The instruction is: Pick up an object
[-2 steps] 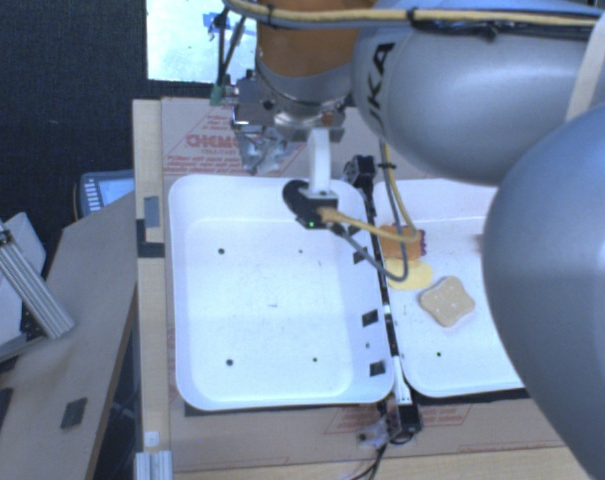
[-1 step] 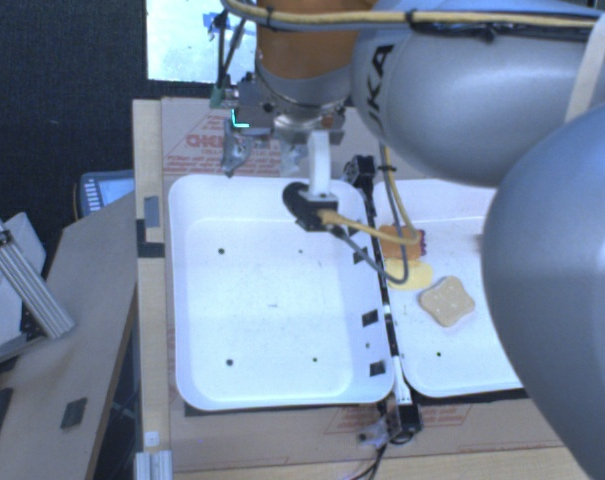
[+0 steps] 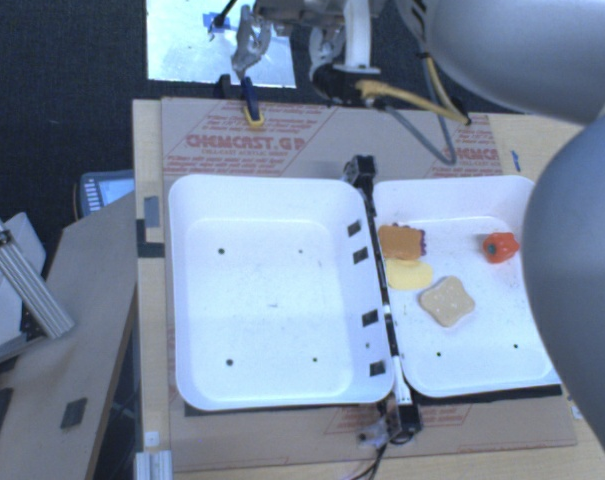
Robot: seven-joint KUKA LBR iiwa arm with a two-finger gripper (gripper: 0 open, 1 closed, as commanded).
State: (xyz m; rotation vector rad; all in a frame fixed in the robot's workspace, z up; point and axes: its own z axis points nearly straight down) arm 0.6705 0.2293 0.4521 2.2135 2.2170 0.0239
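Orange pepper (image 3: 499, 248) and toast (image 3: 447, 301) lie well below the raised gripper (image 3: 250, 58); its grip can't be told.

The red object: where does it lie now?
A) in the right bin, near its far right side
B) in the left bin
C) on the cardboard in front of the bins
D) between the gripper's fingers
A: the red object lies on the floor of the right bin, to the right of the toast-like piece, far from the gripper.
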